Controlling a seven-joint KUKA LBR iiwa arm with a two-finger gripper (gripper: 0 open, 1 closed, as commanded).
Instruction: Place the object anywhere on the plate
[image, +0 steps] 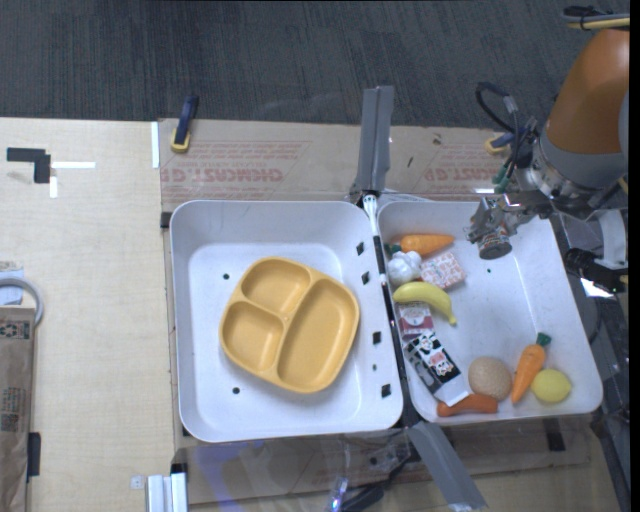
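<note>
Gripper (490, 238) is up at the far end of the right bin (570, 290), over bare white floor. Nothing shows in its grasp, and from this angle I cannot tell whether it's spread or closed. Closest piece is the carrot (426, 242), just beside it on the side toward the plate, lying flat. Below that carrot come a white bulb (404, 266) and a pink patterned packet (443, 270), then the banana (424, 296), all near but apart from the gripper. Well away at the near end are a brown ball (490, 377), a second carrot (529, 368) and a lemon (551, 385). The yellow three-part plate (290, 325) sits in the left bin (200, 300), well apart from the gripper, across the divider, nothing on it.
</note>
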